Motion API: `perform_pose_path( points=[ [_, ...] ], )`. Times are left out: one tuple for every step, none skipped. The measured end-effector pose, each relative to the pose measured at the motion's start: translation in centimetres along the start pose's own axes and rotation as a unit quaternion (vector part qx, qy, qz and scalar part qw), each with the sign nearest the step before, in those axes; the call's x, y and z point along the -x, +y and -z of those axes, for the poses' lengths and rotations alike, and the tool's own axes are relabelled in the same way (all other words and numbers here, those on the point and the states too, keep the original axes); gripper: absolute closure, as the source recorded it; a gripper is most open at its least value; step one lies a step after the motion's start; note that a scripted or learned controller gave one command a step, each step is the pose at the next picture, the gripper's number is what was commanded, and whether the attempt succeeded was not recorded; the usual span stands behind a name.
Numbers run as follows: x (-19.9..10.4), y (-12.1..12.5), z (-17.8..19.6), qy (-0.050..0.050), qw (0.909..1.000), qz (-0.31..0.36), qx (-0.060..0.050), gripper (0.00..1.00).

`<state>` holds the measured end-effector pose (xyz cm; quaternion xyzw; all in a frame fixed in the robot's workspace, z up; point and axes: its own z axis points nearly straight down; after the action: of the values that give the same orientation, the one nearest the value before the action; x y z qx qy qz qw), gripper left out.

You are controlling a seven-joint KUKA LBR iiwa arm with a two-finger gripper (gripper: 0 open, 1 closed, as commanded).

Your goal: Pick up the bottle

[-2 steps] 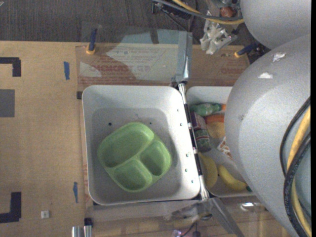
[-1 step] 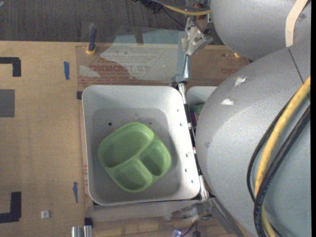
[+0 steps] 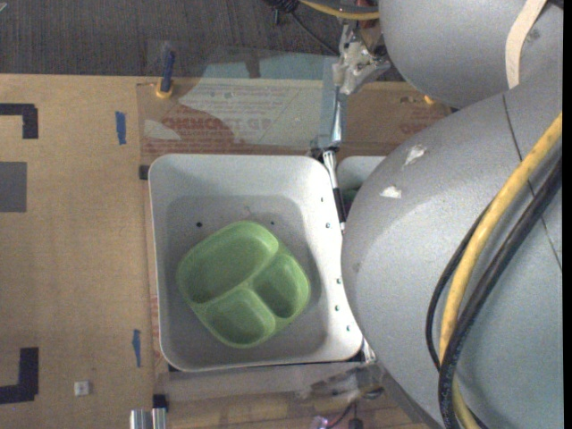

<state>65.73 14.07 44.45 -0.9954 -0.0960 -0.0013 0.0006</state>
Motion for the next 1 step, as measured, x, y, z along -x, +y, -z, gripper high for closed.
perform_pose_path(
  points=[
    [-0.96,-5.14,-0.97,0.0,1.0,0.004,0.0,1.0]
  ],
)
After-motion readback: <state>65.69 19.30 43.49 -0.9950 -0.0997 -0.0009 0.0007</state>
